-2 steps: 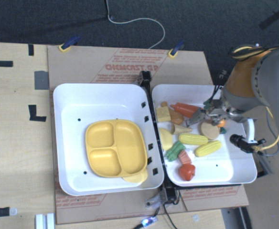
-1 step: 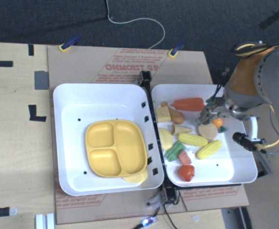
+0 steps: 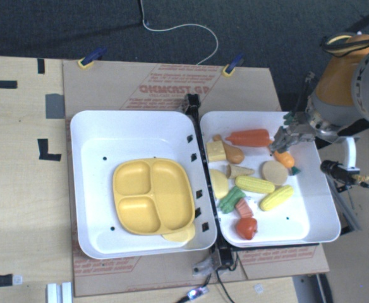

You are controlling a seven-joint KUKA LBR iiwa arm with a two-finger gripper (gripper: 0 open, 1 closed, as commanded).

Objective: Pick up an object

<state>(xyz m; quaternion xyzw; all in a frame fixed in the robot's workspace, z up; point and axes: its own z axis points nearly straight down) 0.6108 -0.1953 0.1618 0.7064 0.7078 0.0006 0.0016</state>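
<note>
The right bin (image 3: 301, 223) holds several toy foods. Among them are a long red-orange carrot (image 3: 249, 137), a small orange carrot with a green top (image 3: 285, 160), a round tan potato (image 3: 274, 172) and two yellow corn cobs (image 3: 255, 184) (image 3: 277, 197). A yellow cheese wedge (image 3: 216, 150), a green vegetable (image 3: 232, 199) and a red pepper (image 3: 246, 228) lie there too. My gripper (image 3: 281, 142) hangs low over the bin's upper right part. It is just right of the long carrot's tip and directly above the small orange carrot. I see nothing clearly held in it.
The left bin (image 3: 90, 169) holds a yellow divided plate (image 3: 153, 196) with a pale yellow piece poking out under its lower edge. The bins meet at a black-clipped rim (image 3: 200, 169). Cardboard lies beneath them, and a white cable (image 3: 178, 27) runs at the back.
</note>
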